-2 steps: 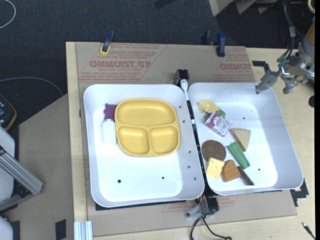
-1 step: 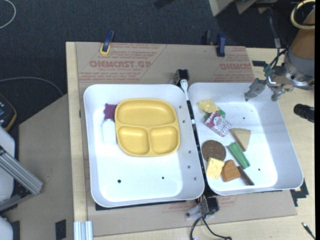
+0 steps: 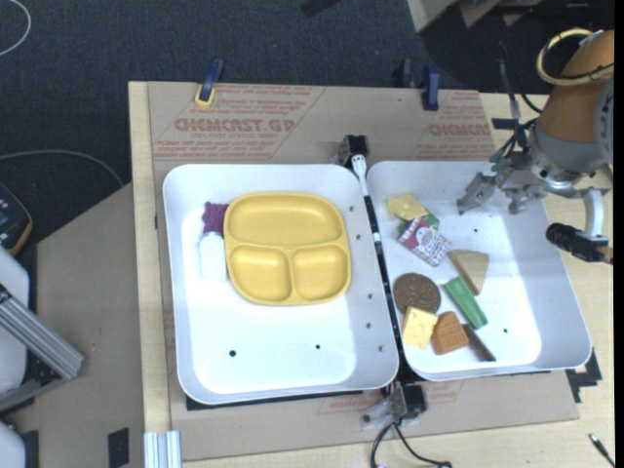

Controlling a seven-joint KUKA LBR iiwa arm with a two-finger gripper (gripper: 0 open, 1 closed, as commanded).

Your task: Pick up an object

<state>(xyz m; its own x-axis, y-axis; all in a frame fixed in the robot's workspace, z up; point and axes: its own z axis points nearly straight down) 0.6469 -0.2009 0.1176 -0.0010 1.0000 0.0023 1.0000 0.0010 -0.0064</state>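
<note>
The end effector [image 3: 492,191] hangs over the upper right part of the right bin [image 3: 546,291], its fingers spread apart and grasping nothing. The objects lie along that bin's left side, well apart from it: a yellow piece [image 3: 407,206], a red-and-white packet [image 3: 423,241], a tan wedge [image 3: 471,268], a brown disc [image 3: 416,291] and a green stick [image 3: 465,301]. The left bin [image 3: 273,354] holds a yellow divided tray [image 3: 288,247].

Dark carpet floor [image 3: 117,27] (a cable [image 3: 24,13], perhaps) around brown bench [image 3: 292,115].
</note>
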